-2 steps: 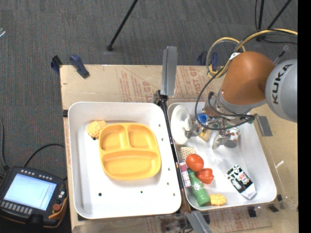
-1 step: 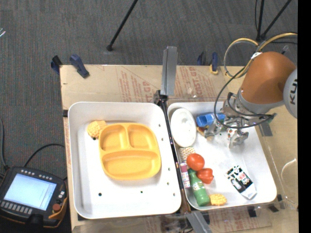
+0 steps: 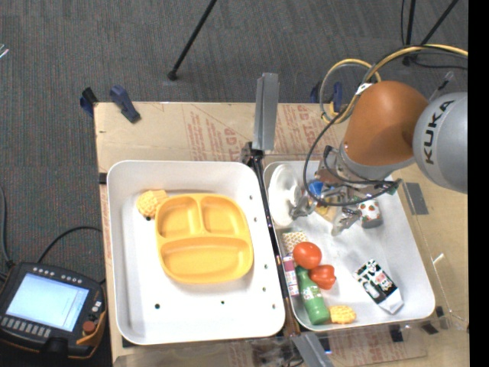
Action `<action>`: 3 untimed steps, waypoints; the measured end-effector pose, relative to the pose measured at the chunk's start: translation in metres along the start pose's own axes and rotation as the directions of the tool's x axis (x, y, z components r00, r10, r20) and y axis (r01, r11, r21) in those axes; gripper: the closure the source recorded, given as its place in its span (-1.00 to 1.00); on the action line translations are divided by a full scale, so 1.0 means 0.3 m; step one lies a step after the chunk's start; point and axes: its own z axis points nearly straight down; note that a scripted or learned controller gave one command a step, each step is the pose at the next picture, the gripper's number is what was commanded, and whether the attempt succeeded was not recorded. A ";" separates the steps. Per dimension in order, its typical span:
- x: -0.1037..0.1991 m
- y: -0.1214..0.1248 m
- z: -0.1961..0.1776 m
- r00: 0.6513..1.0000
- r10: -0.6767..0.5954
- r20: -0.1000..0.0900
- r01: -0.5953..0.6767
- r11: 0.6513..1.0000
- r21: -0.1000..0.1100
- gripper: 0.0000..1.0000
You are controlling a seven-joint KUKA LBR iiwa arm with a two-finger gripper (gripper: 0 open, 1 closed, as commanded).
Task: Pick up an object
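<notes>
Left bin [image 3: 126, 243] — yellow divided tray [image 3: 204, 238] in the middle, small yellow waffle piece [image 3: 150, 202] touching its upper left corner.

Right bin [image 3: 412, 262] — red tomato [image 3: 307, 254] and red pepper [image 3: 323, 276] close together, green bottle [image 3: 312, 299] just below them, yellow piece [image 3: 342, 314] at the bottom edge, black-and-white carton [image 3: 379, 285] to the right.

Tool [image 3: 328, 214] — low over the upper part of the right bin, fingers spread apart, nothing visible between them.

Bench [image 3: 191, 132] — carries both bins.

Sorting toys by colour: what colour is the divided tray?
Yellow-orange tray, camera view.
</notes>
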 end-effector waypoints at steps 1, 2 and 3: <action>0.168 -0.093 0.003 0.961 -0.278 0.011 0.278 0.961 0.003 -1.00; 0.211 -0.125 0.014 0.861 -0.507 0.041 0.507 0.862 -0.003 -1.00; 0.222 -0.135 -0.022 0.863 -0.504 0.031 0.504 0.864 0.003 1.00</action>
